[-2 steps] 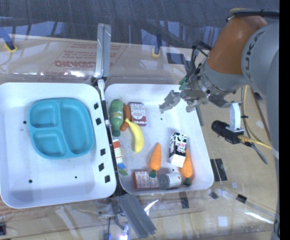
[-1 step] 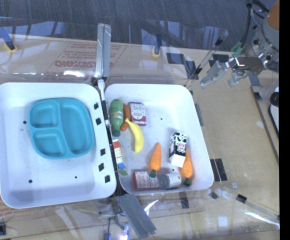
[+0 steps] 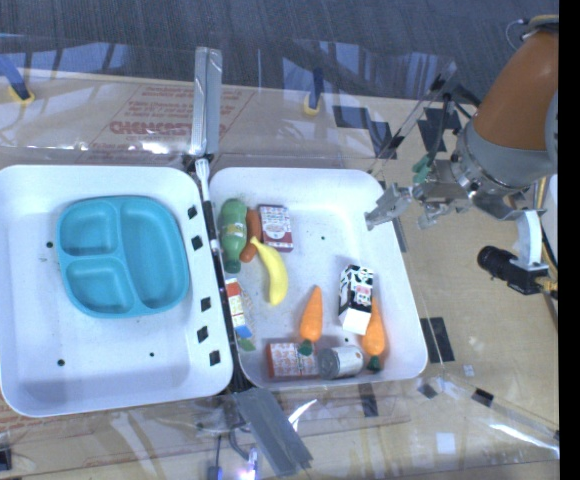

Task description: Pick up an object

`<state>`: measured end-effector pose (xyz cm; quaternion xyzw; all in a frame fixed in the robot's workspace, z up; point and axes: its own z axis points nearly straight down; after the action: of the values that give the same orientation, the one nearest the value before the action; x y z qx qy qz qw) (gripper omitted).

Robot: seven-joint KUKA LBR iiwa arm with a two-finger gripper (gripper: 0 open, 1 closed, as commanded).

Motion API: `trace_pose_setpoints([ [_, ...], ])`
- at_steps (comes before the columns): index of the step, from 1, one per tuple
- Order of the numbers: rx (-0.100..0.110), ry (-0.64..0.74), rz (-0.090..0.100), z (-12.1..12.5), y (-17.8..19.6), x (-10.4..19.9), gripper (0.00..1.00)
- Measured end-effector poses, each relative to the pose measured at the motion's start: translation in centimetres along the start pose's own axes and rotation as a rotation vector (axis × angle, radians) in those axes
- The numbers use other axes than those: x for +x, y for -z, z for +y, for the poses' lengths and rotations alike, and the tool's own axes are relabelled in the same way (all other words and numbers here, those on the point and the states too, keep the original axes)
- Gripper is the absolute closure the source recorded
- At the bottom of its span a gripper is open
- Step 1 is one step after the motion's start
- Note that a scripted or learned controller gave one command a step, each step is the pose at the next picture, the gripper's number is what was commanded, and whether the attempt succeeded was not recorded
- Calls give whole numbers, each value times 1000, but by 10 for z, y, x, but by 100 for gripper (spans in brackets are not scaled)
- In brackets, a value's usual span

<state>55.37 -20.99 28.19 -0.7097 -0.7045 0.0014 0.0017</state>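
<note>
The right bin (image 3: 322, 186) holds several objects. A green bottle (image 3: 232, 230) and a red box (image 3: 275, 227) lie near its back left, with a yellow banana (image 3: 273, 271) just in front of them. A carrot (image 3: 311, 314) lies in the middle. A black-and-white milk carton (image 3: 356, 295) stands by the right wall, with a second carrot (image 3: 374, 336) beside it. A red-labelled can (image 3: 305, 361) lies along the front wall. My gripper (image 3: 398, 206) hangs over the bin's back right rim, apart from all of these objects, and nothing shows in it.
The left bin (image 3: 20, 318) holds a blue divided plate (image 3: 122, 254). Small items (image 3: 236, 313) line the right bin's left wall. A metal post (image 3: 206, 98) stands behind the gap between the bins. The grey and orange arm (image 3: 515, 108) fills the upper right.
</note>
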Motion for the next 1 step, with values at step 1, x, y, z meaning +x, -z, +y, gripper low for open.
trace_pose_setpoints([
  [1, 1, -222, 2, -36, -168, 60, 0],
])
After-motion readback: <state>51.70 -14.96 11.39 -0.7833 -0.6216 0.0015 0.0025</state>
